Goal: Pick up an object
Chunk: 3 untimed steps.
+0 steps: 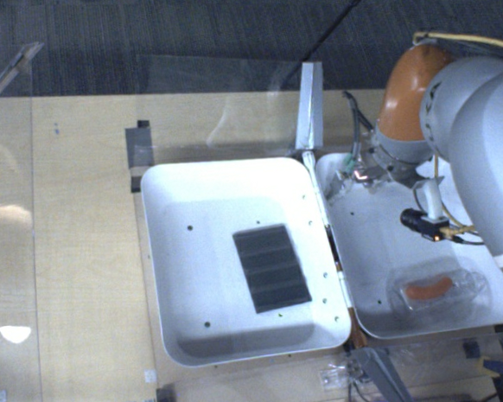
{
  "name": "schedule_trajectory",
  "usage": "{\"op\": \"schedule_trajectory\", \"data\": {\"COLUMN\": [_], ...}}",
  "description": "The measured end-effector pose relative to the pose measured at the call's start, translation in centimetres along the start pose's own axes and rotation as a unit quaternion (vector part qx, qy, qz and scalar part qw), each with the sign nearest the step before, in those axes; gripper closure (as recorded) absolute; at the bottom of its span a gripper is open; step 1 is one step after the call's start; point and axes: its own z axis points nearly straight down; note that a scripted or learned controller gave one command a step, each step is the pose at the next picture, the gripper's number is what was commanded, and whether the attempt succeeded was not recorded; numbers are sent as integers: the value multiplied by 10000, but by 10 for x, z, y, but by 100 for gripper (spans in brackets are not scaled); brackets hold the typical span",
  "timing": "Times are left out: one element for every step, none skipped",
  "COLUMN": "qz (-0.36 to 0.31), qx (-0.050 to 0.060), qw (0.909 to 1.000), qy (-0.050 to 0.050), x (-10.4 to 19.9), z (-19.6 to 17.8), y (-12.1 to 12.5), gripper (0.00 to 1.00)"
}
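A dark grey ribbed rectangular pad (272, 268) lies flat in the middle of the left bin (177, 245). A clear plastic packet with an orange-red piece inside (430, 290) rests near the front of the right bin (373, 308). The grey arm with its orange band (412, 88) reaches in from the right, and my gripper (359, 174) is low over the far left corner of the right bin. It is well apart from both the packet and the pad. Nothing shows in the gripper.
A metal post (309, 104) rises behind the gap between the two bins. A black connector with cables (425, 222) hangs off the arm over the right bin. Wooden bench surface (67, 280) spreads to the left, with small clamps at the bin corners.
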Motion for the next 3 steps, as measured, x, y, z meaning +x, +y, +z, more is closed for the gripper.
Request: {"op": "schedule_trajectory", "data": {"qz": [874,2605,2407], "qx": [24,1,10], "qw": [9962,9655,9706], "qy": [5,-2,-11], "x": [-33,-58,-97], "z": [-48,-2,-98], "y": [-78,-85,-46], "gripper": [0,0,0]}}
